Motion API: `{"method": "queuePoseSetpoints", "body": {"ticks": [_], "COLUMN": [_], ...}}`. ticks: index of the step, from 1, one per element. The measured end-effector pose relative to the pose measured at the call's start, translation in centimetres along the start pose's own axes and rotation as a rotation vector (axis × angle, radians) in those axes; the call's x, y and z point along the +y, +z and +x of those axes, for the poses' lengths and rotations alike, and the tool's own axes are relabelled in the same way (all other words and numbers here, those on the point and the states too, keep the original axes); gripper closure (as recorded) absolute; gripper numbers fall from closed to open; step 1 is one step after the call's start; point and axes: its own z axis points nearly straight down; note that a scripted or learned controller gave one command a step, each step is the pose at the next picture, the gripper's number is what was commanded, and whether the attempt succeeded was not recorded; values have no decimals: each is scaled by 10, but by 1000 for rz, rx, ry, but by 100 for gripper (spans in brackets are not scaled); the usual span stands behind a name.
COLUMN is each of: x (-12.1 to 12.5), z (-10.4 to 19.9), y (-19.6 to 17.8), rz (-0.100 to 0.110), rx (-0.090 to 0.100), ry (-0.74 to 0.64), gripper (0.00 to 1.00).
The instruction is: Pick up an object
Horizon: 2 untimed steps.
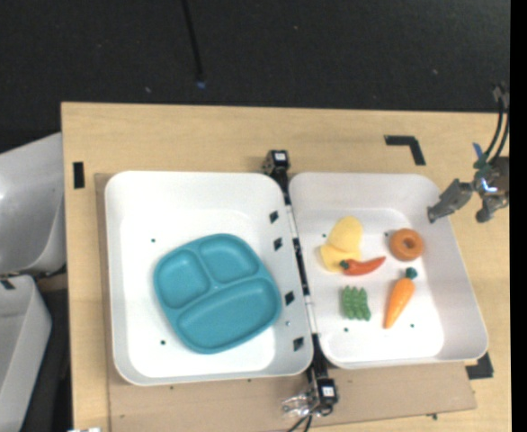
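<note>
Far to the tool's left, one blue divided plate (217, 292) is lying in the left bin (124, 241), well apart from anything graspable. Closer in, the right bin (443, 331) is holding five small items: one yellow piece (344, 239) with one red chili (364, 265) touching its lower edge, one green pea pod (355, 303) just below those, one carrot (398, 301) beside the pod, and one orange doughnut-shaped piece (406, 243) nearest the tool. The tool (467, 198) is hovering at the right bin's upper right corner, over the rim, carrying nothing; its two fingers seem to be standing spread, though the view there is small and partly cut off, so I am taking that as likely rather than sure. The step in hand is choosing and approaching a target. I judge the doughnut-shaped piece or the carrot the better choices, since each is sitting apart from its neighbours, leaving room for a finger on either side; the yellow piece and chili are touching and could get nudged together. Descending straight down, centred over the chosen item, should be helping.
</note>
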Motion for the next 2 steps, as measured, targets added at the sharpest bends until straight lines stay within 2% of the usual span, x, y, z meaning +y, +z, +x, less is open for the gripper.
{"method": "queuePoseSetpoints", "body": {"ticks": [2], "x": [-11], "z": [2], "y": [115], "rz": [6], "rx": [1], "ry": [1], "gripper": [0]}}
